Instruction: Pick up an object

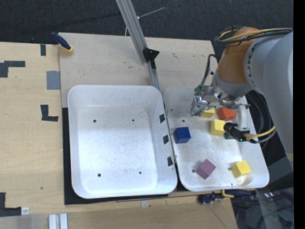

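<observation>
- The fingers [196, 108] are low over the far end of the right bin [188, 97]. They read as bare grey metal, and I cannot tell whether they are open or closed. No block is visibly held between them.
- Just beside the fingers, on the arm's side, lies a small yellow block [208, 112], matte with flat faces.
- Just past it, away from the fingers, sits an orange block [226, 113] with a duller tone and squared edges.
- A yellow cube [218, 127] rests near the fingers, toward the near side of the bin.
- A blue cube [181, 134] stands near the fingers, close to the wall shared with the left bin [114, 92].
- A purple cube [206, 168], turned cornerwise, and another yellow cube [241, 168] lie well apart from the fingers at the near end.
- Both bins are shallow, white and round-cornered, and their floors are flecked with fine dark specks.
- The table [105, 56] is a pale wood-grain board with grey and black tape patches.
- A slanted metal bar [131, 18] crosses above it.
- Dark, carpet-like floor [57, 6] lies beyond.
</observation>
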